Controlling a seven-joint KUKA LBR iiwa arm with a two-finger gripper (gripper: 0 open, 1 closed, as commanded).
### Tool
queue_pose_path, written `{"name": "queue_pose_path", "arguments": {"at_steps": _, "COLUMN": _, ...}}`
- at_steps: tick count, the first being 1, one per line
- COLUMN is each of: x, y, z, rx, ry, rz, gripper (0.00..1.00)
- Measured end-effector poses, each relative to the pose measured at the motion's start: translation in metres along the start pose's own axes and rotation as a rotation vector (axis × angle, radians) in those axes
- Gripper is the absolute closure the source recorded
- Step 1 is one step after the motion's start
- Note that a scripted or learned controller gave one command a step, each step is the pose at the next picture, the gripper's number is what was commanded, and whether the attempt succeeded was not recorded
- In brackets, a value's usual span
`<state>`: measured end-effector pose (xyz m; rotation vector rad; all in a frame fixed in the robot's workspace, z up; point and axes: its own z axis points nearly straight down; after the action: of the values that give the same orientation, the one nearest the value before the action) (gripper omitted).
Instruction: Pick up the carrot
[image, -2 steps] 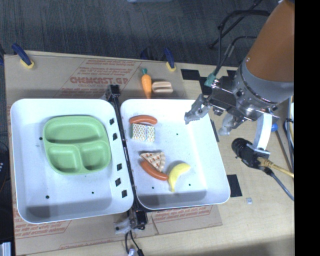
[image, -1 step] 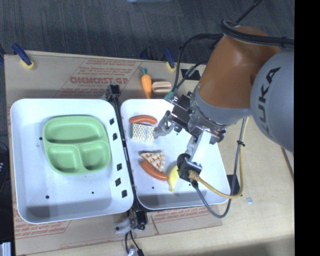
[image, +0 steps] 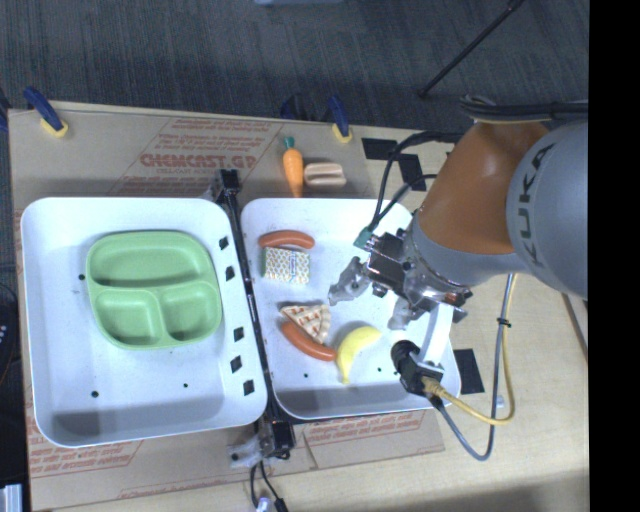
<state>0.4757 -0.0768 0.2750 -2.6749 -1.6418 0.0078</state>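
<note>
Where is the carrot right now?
The carrot lies outside the bins, on the cardboard just beyond the right bin's far rim, beside a small hot dog bun.

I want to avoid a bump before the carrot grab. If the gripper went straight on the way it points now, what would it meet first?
Probably the bare floor of the right bin, close by the pizza slice. The gripper points down there, though depth is unclear. The carrot lies outside the bin, off that line.
</note>
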Motion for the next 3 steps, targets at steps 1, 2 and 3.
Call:
{"name": "queue_pose_path", "arguments": {"at_steps": 1, "x": -0.025, "y": 0.013, "z": 0.060, "rx": 0.000, "ry": 0.001, "rz": -0.216, "gripper": 0.00}}
{"name": "queue_pose_path", "arguments": {"at_steps": 2, "x": -0.054, "y": 0.032, "z": 0.180, "rx": -0.009, "ry": 0.005, "rz": -0.267, "gripper": 0.00}}
{"name": "queue_pose_path", "arguments": {"at_steps": 3, "x": -0.054, "y": 0.033, "z": 0.170, "rx": -0.009, "ry": 0.004, "rz": -0.272, "gripper": 1.00}}
